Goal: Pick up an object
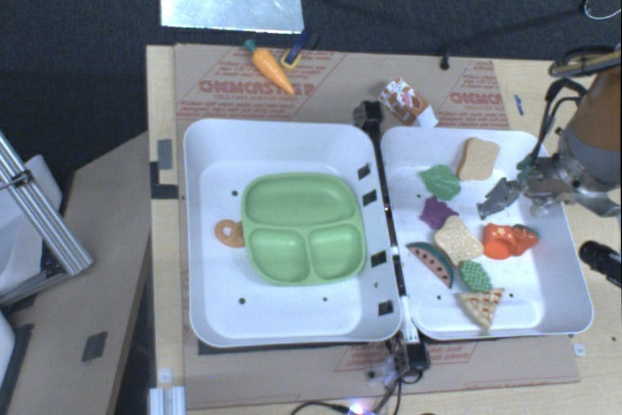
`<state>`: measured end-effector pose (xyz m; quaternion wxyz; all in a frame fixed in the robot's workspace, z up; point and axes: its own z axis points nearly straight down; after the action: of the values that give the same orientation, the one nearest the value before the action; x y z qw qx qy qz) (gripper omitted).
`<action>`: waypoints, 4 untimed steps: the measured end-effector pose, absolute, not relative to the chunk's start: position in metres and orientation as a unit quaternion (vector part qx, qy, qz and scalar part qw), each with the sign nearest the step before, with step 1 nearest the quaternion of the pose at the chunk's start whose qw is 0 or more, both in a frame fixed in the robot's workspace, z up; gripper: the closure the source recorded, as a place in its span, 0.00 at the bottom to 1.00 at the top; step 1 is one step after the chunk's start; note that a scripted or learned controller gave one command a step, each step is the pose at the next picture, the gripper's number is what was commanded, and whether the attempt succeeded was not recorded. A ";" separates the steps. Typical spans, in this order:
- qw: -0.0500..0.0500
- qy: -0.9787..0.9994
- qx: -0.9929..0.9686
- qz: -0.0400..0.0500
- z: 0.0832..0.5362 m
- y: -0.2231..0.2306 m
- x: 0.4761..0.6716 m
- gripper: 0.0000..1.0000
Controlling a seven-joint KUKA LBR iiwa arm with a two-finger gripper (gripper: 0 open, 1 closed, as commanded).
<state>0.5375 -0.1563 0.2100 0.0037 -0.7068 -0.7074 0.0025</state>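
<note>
I see the gripper [498, 199] hanging open, grasping nothing, over the right bin [564, 306]; watermelon slice [431, 262] lies diagonally, pointing toward its near-right corner.

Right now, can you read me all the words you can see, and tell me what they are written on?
"CHEMCAST": red print on the brown sheet under the bins, readable at its top left; it repeats at the top right.
Red print along the sheet's bottom edge: too blurred to read.
Small packet above the right bin: its printing is too small to read.
</note>
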 end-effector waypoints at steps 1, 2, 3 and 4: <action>-0.001 -0.708 -0.706 0.000 0.215 -0.156 0.540 0.00; 0.001 -0.708 -0.706 0.000 0.169 -0.147 0.539 0.00; 0.001 -0.708 -0.707 0.001 0.126 -0.144 0.536 0.00; -0.008 -0.706 -0.708 -0.002 0.092 -0.149 0.540 0.00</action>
<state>0.5401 -0.1490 0.0924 -0.0076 -0.7078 -0.7063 -0.0019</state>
